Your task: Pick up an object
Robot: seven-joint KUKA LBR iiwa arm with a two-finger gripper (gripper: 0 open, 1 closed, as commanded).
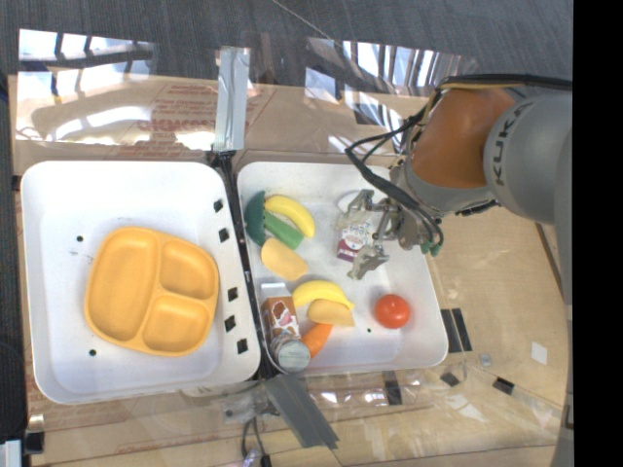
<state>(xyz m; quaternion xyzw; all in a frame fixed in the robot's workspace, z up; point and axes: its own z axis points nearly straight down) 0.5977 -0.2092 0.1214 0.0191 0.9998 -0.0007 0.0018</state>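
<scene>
The grey arm (506,154), banded in orange above the wrist, is seen reaching in from the right and bent down over the right-hand bin (428,305), its gripper (365,232) lowered onto a small packet (352,241) near the bin's upper middle. The metal fingers (370,259) are seen spread, one above and one below the packet, which lies between them on the bin floor; whether it is actually clamped cannot be told. The packet, silvery with a dark red lower end, is set with its long axis roughly upright in the view, tilted slightly. Around it in the same bin are gathered a banana (292,212) beside a green vegetable (277,227), a yellow fruit piece (283,258), a second banana (321,295), a carrot (316,339), a can (284,329) lying with its silver end toward the bin's near edge, and a red tomato (392,310) well apart to the right. In the left-hand bin (49,212) a yellow divided tray (151,288) with three compartments is laid flat.
</scene>
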